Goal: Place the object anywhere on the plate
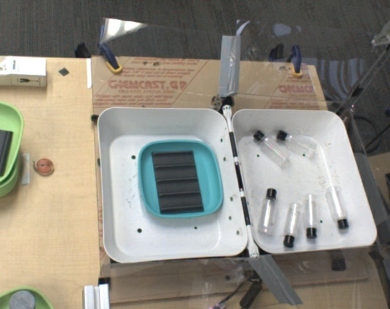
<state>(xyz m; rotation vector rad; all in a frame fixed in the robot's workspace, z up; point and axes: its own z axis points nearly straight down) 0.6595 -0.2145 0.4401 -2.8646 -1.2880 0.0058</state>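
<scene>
Gripper: can't tell how wide it's set or whether it has hold of anything, so nothing counts as grasped yet. Task thing, by my read, is one of the vials (pixel 268 211), clear tubes w/ black caps, six in all, every one lying flat in the right bin (pixel 349 172): two up near the top-left corner, four in a loose row along the bottom. None is on the plate (pixel 147 179), which sits mid left bin (pixel 118 192), teal w/ a black ridged insert (pixel 176 181) covering most of its floor. Task looks not started. Risks from here, as judgement: tubes are round & slick, so a pinch off-centre or across the cap end could squirt one out or set it rolling. Bottom-row vials lie near each other, so a sloppy approach could nudge a neighbour or catch two at once. The top pair sit close to the bin wall & to each other, leaving little room to come down around them. Clear walls on white bin give poor contrast, so aim could be off. On carry-over, the raised rims where the two bins meet need clearing. At release, a drop from too high onto the ridged insert could bounce or roll the vial off the plate's rim into the bin floor; low release along the ridges looks safer.
</scene>
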